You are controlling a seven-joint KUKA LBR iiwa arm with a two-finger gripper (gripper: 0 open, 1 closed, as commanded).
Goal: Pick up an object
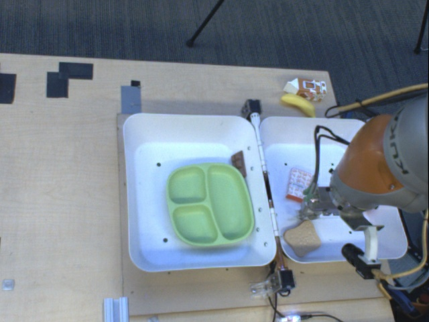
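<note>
Arm over the right bin, gripper (314, 208) low among the items.

Fingers hidden under the wrist; cannot tell their state. Right bin (281, 139): a tan sponge-like block (303, 238) at the near wall, just below the gripper; a small red-and-white packet (298, 183) beside it, further back. Left bin (137, 180): a green divided plate (210, 204), with a small brown piece (238, 159) by its far right corner. On the bench behind the right bin, a banana (297, 103) and a small carton (310, 87).

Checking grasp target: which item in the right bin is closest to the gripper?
The tan block, by the bin's near wall, just below the gripper. The red-and-white packet lies farther up.
</note>
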